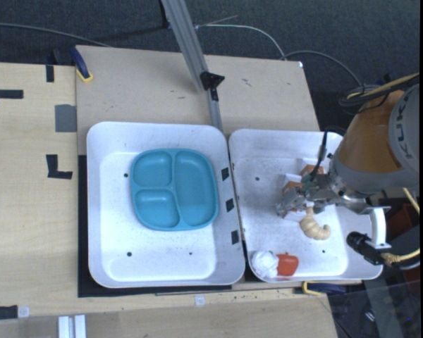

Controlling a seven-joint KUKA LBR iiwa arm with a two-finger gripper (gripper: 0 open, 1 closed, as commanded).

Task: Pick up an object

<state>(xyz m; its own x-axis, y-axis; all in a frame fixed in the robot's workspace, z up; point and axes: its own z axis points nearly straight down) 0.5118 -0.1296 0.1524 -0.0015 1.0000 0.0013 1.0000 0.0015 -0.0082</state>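
White right bin: we log the gripper low inside; whether its fingers are wide or closed, we cannot tell. Croissant-shaped toy lies just beside, unlifted. Pick unfinished, we judge.

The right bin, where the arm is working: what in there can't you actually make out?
- Gripper: too small and blurred in the camera view to judge its grasp.
- Orange-and-white object: partly covered by the arm.
- White lump beside the red object, in the right bin: too small to identify.
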